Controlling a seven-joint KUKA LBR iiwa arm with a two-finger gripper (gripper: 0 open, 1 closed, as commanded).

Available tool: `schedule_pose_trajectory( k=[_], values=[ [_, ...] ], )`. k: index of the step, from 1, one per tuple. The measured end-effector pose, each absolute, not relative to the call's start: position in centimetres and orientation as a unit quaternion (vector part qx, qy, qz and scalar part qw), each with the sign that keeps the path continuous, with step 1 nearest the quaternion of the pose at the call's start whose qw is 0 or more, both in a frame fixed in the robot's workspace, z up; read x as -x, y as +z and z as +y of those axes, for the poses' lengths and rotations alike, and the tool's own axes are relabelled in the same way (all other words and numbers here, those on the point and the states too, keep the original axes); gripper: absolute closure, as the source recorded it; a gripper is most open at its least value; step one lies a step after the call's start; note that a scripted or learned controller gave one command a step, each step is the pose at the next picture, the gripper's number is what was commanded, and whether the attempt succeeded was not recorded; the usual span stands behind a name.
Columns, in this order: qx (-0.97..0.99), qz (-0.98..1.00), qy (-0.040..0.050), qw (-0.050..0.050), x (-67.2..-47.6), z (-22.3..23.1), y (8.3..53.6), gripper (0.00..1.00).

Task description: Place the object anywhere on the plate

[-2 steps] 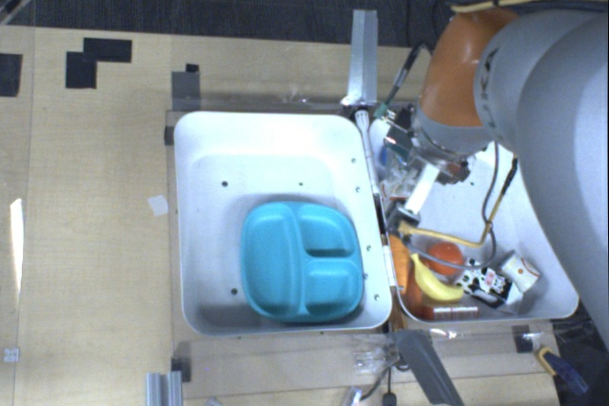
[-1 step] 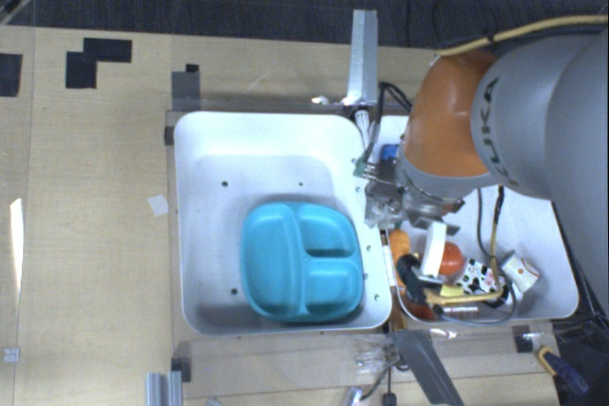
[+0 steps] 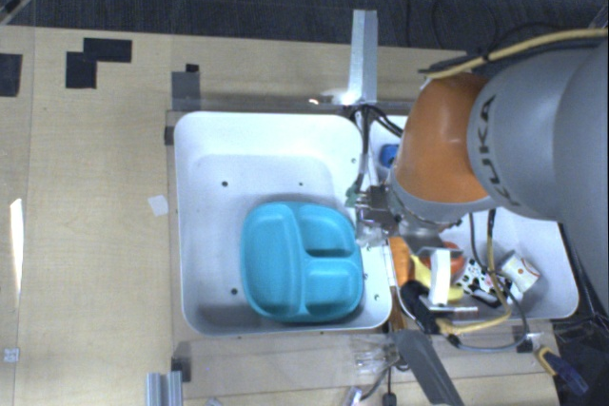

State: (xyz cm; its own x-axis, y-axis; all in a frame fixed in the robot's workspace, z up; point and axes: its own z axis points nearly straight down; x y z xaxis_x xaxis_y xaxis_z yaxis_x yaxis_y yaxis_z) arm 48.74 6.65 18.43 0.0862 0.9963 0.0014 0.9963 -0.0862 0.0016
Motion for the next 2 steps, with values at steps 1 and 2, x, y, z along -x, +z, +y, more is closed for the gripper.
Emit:
schedule_pose_trajectory(
  k=[1, 2],
  values=[
    [-0.640, 0.768, 0.0025, 0.002, -48.8, 6.2, 22.5, 1.00],
    [-0.532, 0.847, 0.0011, 0.001, -48.8, 3.0, 18.4, 1.00]
  ],
)
